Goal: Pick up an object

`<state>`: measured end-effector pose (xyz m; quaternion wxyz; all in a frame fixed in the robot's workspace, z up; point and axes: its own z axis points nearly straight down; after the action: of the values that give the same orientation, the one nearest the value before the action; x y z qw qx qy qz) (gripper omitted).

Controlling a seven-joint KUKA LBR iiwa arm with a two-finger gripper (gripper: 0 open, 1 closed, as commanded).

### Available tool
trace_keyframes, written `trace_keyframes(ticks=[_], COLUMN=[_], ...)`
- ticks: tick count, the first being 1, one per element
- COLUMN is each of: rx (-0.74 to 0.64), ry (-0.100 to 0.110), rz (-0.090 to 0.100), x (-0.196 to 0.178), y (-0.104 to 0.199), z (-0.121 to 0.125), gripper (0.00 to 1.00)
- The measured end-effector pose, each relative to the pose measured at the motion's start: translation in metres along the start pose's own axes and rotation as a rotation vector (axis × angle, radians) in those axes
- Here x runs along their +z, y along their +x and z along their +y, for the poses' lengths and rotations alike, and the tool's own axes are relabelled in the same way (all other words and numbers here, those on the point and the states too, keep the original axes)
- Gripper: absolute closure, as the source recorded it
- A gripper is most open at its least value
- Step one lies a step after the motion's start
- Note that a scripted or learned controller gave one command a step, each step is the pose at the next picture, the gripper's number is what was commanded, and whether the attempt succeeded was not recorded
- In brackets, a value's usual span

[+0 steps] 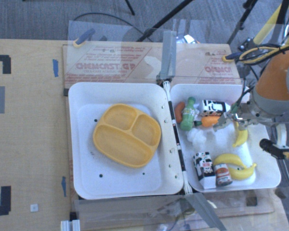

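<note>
My gripper (232, 120) hangs over the upper middle of the right bin (271, 177). It is just right of an orange carrot (209, 121) and just above a small yellow banana (240, 137). A black-and-white carton (213, 106) lies left of the wrist, and a green bottle (187, 113) stands further left beside a red-orange item (179, 110). A white crumpled thing (198, 137) lies below the carrot. Near the front are a cow-patterned carton (203, 165), a small can (223, 174) and a larger banana (236, 165).
The left bin (82, 177) holds a yellow divided plate (126, 134). A ridge between the bins (176, 143) separates them. Cables and the arm's grey body (274, 105) crowd the right edge of the right bin.
</note>
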<state>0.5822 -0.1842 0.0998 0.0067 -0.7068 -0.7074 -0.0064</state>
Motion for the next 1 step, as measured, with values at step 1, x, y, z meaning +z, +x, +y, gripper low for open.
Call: trace_keyframes(ticks=[1], rx=[0.000], ry=[-0.006], rz=[-0.012], x=[-0.0107], y=[-0.0035], z=[0.0003], gripper=[1.00])
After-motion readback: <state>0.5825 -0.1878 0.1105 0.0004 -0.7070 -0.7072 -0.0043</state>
